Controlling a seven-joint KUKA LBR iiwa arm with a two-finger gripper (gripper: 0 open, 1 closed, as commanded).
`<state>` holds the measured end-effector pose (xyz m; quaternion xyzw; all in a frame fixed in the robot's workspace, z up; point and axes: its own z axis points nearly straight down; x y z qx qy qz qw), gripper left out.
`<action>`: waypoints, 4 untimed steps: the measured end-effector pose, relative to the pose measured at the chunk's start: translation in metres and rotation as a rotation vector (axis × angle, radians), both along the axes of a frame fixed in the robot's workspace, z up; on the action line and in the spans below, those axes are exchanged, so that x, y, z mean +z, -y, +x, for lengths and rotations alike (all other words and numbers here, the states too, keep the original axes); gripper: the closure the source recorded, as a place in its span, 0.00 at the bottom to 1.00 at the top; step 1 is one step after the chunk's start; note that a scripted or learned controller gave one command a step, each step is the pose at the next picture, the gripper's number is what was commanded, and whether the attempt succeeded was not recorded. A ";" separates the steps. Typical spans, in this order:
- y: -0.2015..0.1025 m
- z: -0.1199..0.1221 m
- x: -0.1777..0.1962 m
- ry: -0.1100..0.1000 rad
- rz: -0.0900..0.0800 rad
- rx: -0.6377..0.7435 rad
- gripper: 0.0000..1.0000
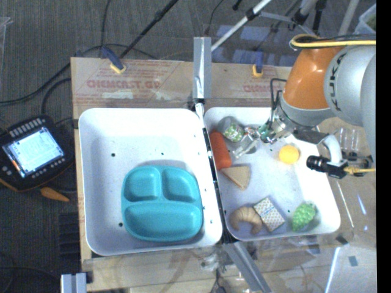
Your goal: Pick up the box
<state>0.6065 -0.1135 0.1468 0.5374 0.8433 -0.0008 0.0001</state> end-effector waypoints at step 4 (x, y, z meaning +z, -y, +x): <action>0.054 -0.123 0.029 -0.001 0.002 0.011 0.00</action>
